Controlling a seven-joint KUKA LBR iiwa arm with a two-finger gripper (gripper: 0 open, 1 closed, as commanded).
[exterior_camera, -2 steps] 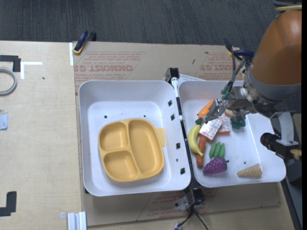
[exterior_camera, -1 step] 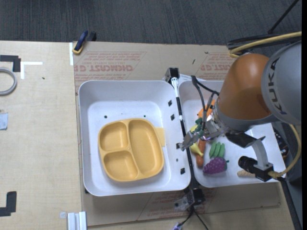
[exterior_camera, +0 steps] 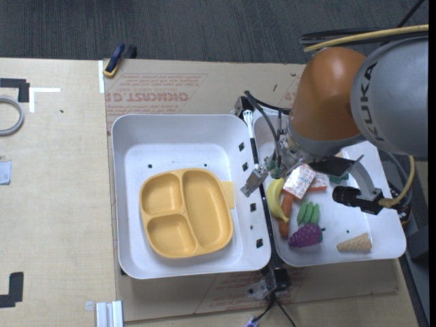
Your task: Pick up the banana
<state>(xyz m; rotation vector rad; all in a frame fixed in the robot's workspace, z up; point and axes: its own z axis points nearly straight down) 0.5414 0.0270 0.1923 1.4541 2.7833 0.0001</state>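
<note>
Yellow banana lies in the right bin — gripper above, grip state unclear.

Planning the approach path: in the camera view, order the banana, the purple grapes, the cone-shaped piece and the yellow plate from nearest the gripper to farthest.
1. banana, just below the gripper, right bin's left edge.
2. purple grapes, lower middle of that bin.
3. yellow plate, left bin, and cone-shaped piece, right bin's lower right: too close to call.

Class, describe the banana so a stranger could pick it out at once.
Start at the right-hand white bin, under the arm. Along its left wall lies the banana, a curved yellow fruit. Its neighbours are an orange carrot, purple grapes and a green vegetable.
</note>
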